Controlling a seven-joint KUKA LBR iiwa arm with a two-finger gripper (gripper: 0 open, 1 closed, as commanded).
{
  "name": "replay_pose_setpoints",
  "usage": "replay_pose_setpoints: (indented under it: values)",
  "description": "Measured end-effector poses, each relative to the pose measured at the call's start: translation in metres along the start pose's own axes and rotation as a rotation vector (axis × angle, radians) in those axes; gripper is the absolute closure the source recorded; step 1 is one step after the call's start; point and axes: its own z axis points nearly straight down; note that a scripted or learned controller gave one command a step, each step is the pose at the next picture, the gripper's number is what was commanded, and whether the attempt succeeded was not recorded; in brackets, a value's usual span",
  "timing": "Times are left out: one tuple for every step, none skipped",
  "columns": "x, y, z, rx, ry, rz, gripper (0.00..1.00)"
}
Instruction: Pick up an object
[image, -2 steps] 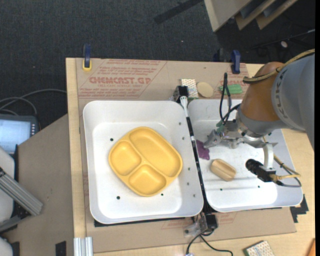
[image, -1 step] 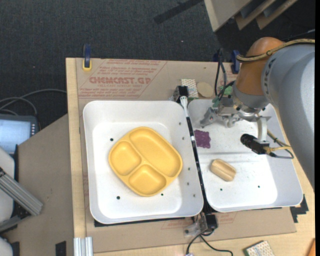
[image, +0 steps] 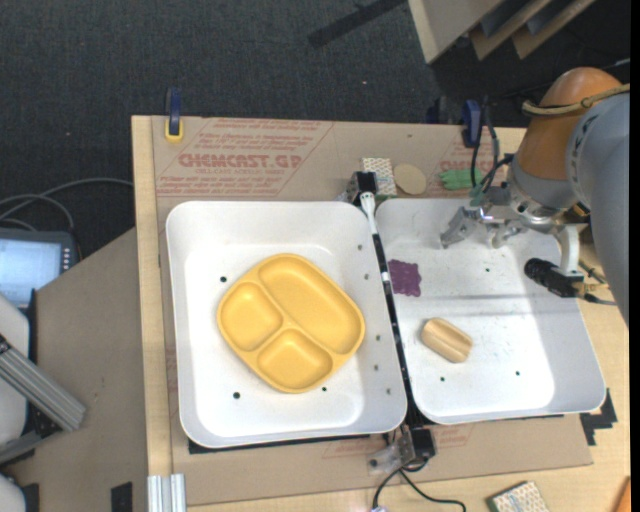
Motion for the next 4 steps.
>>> replay_pose_setpoints:
  values:
    - [-0.053,-0.027,-0.001,0.002,0.018,-0.003,0.0]
    - [0.041,-0.011,0.0,0.007,0.009,-0.013,0.0]
    - [0.079,0.0,0.0,0.003,0.005,-0.009,0.0]
    - [0.031,0.0,0.0,0.002,0.002,-0.002,0.0]
